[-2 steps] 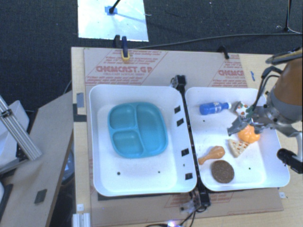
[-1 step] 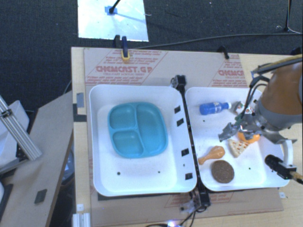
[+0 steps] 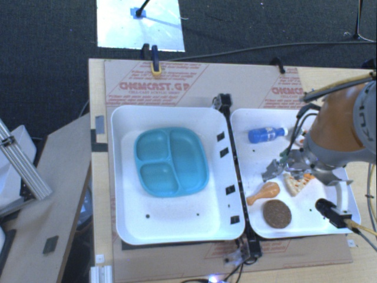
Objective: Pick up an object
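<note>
Two shallow white bins sit side by side on a pale wooden bench [image 3: 194, 69], which is covered with a protective sheet printed in red lettering. Beyond the bench we see dark carpet, and on it a shiny square plate [image 3: 139, 16]. At the far left stands a lower table with an aluminium rail [image 3: 23, 164] lying across it.

We count one thing in the left bin [image 3: 126, 223]: a turquoise divided plate [image 3: 171, 161], lying flat near the middle, with three compartments.

In the right bin [image 3: 247, 125] we count four loose things. One blue bottle [image 3: 266, 134] lies on its side toward the far wall. One tan drumstick-shaped toy [image 3: 263, 192] lies near the divider. One brown round disc [image 3: 276, 213] rests just beside it, nearer the front rim. One pizza-slice-shaped toy [image 3: 298, 183] lies close under the arm.

The gripper [image 3: 278, 168] hangs low over the middle of the right bin, between the bottle and the drumstick, right next to the slice. We cannot tell how its metal fingers are set, nor whether they hold anything.
</note>
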Tool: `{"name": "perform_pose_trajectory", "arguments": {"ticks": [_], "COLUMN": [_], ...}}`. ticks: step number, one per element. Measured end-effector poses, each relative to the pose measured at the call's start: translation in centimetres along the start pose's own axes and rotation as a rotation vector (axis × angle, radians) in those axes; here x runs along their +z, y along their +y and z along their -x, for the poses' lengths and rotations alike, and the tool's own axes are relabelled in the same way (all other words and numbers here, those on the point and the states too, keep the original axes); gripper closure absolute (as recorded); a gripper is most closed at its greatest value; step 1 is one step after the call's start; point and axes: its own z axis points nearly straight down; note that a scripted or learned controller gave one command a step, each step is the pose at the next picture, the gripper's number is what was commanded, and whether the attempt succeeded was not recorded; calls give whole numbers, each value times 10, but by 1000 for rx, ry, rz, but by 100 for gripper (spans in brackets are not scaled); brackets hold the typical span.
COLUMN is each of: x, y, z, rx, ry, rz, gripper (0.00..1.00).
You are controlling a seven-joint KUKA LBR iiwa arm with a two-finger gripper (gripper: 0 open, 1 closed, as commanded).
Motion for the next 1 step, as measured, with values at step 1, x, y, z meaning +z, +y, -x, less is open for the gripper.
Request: {"name": "perform_pose_trajectory", "arguments": {"ticks": [1], "x": [46], "y": [4], "z": [0], "rx": [-1], "ry": [-3], "rz": [12], "gripper": [0]}}
